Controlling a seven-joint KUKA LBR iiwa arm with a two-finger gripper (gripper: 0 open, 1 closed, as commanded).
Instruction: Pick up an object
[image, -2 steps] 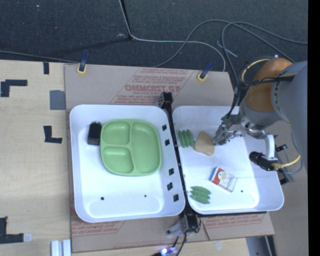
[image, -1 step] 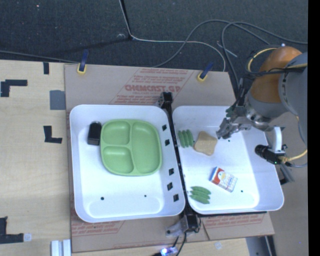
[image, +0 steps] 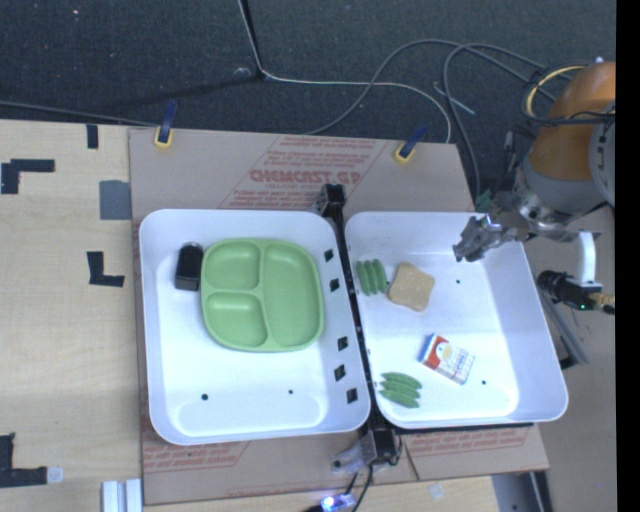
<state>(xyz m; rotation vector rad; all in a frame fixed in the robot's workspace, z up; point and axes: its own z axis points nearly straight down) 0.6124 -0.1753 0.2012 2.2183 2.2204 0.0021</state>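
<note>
Gripper (image: 472, 243) over right bin (image: 520, 330) (far corner), nr bread (image: 411, 286).

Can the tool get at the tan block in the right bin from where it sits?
Probably yes. The tool is over the right bin's upper right part, and the tan block lies apart from the green pods, with bare bin floor between it and the tool.

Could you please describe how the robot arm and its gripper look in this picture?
The arm is grey metal with a rounded orange band above the wrist. A yellowish cable loops beside the band. The gripper is small and dark, made of blackish-grey parts, at the end of a silver wrist section. I cannot make out any markings on it.
</note>
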